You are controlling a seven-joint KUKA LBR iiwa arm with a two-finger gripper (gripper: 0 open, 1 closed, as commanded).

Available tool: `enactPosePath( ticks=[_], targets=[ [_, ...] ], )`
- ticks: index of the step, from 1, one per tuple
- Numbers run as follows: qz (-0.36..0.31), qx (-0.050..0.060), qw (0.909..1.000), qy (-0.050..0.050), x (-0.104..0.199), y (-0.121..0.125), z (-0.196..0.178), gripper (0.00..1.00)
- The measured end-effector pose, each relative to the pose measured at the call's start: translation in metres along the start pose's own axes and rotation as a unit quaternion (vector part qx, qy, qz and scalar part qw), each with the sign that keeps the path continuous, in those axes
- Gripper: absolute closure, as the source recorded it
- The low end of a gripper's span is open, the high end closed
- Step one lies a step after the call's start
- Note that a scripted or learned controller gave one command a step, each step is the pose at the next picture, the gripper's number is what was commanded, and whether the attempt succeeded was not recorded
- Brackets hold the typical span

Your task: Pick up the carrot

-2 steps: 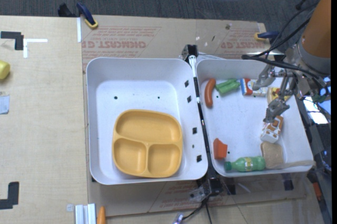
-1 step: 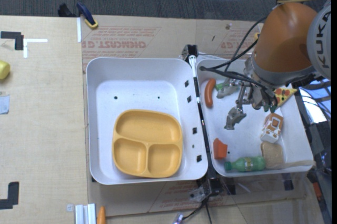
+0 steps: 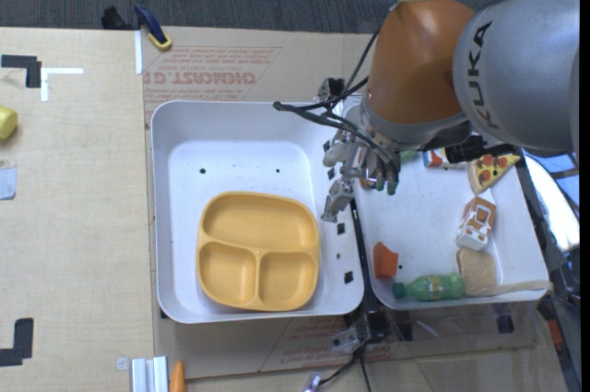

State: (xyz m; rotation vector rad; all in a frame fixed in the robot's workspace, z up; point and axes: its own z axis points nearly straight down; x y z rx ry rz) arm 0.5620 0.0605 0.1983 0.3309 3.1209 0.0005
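Evidently reaching, the gripper (image 3: pixel 355 173) hangs well above the carrot (image 3: pixel 384 260), finger state unreadable; it must descend.

Two shallow white bins sit side by side on the bench. The left bin (image 3: pixel 175 196) holds a yellow divided tray (image 3: pixel 260 249) in its lower half. The arm (image 3: pixel 479 58) fills the upper right of the frame, its gripper (image 3: pixel 355 173) hanging over the divide between the bins. In the right bin (image 3: pixel 419 206) the small orange carrot (image 3: pixel 384 260) lies at the lower left, just above a green bottle (image 3: pixel 430 288). A pizza slice (image 3: pixel 489 167) and a small carton (image 3: pixel 477 225) lie further right. A yellow object (image 3: pixel 6 123) sits at the left edge
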Motion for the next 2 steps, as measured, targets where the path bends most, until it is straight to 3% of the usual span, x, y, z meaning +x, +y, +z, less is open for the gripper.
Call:
enactPosePath(
  ticks=[1, 2],
  targets=[
    [-0.061, 0.000, 0.9982, 0.002, 0.080, 0.045, 0.100, 0.00],
    [-0.060, -0.003, 0.9982, -0.010, 0.074, 0.046, 0.089, 1.00]
  ],
)
